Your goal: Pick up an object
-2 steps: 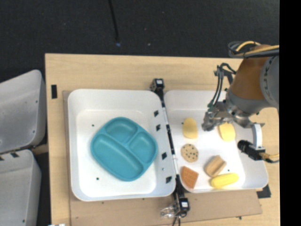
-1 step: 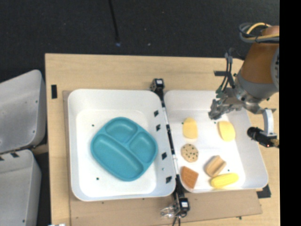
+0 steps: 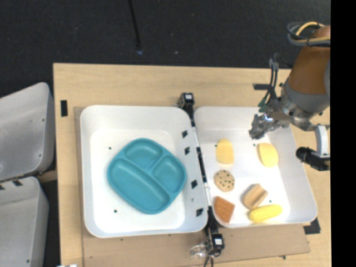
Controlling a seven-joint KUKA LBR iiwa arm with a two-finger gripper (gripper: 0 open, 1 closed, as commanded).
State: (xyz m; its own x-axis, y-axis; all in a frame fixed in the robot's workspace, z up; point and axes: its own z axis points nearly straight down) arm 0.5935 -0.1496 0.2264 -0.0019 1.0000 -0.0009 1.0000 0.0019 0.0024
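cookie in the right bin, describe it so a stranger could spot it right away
Look in the right bin, on its left side near the divider. The cookie lies below a pale yellow piece and above an orange wedge. It alone is round, tan and dotted with dark specks.

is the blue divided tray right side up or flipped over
Right side up. The blue tray in the left bin shows its three recessed compartments and raised dividers facing the camera; nothing lies in them.
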